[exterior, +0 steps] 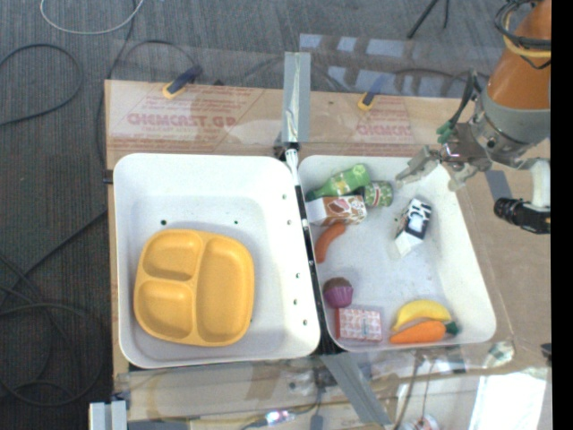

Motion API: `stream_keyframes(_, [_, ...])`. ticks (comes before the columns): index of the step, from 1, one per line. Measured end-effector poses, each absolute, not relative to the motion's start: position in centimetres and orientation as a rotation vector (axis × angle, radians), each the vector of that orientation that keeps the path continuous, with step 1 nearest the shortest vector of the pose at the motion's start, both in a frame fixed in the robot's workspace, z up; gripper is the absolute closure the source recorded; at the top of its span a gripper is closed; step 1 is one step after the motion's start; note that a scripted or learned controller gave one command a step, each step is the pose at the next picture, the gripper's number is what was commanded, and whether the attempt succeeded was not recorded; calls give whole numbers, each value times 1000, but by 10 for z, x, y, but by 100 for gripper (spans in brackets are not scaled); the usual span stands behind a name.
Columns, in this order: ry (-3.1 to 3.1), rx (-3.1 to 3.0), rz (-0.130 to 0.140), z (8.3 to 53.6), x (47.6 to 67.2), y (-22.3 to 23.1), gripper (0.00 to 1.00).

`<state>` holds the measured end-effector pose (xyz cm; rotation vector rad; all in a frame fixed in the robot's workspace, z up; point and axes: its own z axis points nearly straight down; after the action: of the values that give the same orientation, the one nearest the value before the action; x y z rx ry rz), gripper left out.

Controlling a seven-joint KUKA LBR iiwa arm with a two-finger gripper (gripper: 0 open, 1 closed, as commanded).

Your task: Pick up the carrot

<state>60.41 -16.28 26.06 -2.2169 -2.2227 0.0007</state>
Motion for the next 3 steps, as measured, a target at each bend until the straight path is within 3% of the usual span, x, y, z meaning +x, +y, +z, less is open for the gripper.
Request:
stream_keyframes(1, [-2689,-1626,0,284,618,-87,0])
stream_keyframes(2, [-2966,-1033,-1,224,577,-12,0])
stream_keyframes(3, [-3136,221,-5,231,589,42,0])
